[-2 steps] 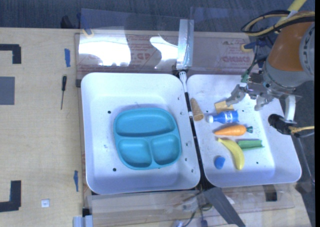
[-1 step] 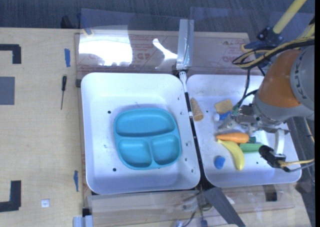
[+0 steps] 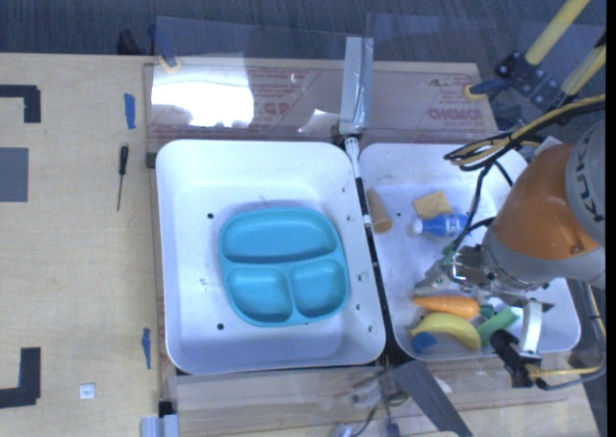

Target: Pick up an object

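The right bin (image 3: 404, 170) holds several small things. An orange carrot (image 3: 448, 306) lies near the front, with a yellow banana (image 3: 449, 331) just in front of it and a green piece (image 3: 497, 320) to their right. Farther back lie a small blue bottle (image 3: 443, 225), a yellow block (image 3: 432, 204) and a tan wooden block (image 3: 378, 213). My gripper (image 3: 460, 269) hangs low over the bin, right behind the carrot and in front of the bottle. The orange-banded wrist (image 3: 544, 218) covers the bin's right side.
The left bin (image 3: 183, 233) holds a blue three-compartment tray (image 3: 282, 265). A divider wall (image 3: 369, 233) runs between the two bins. A clear panel (image 3: 289, 89) stands behind them. A small screwdriver (image 3: 121, 173) lies on the bench at the left.
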### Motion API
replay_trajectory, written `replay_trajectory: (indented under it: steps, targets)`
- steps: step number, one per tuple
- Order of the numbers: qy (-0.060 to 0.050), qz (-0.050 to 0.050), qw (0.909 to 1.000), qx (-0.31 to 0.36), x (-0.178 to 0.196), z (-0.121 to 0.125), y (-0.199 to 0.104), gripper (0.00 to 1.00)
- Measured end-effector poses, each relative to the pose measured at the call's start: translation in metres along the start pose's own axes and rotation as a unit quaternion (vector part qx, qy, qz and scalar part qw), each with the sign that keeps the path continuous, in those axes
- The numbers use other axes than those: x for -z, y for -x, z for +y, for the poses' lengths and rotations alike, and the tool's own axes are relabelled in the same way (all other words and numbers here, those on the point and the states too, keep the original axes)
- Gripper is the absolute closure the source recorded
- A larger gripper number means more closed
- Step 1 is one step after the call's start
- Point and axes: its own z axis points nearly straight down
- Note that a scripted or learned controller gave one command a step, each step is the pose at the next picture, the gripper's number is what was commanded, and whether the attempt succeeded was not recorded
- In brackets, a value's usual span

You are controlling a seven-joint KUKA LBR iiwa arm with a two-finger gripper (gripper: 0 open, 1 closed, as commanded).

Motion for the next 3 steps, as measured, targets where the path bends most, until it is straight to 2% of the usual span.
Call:
replay_trajectory:
  steps: [1, 2, 3]
  targets:
    - [0.005, -0.001, 1.0000, -0.001, 0.011, 0.003, 0.001, 1.00]
    - [0.002, 0.000, 0.9981, -0.061, 0.100, 0.046, -0.033, 1.00]
    - [-0.002, -0.002, 0.9980, -0.063, 0.096, 0.043, -0.031, 0.00]
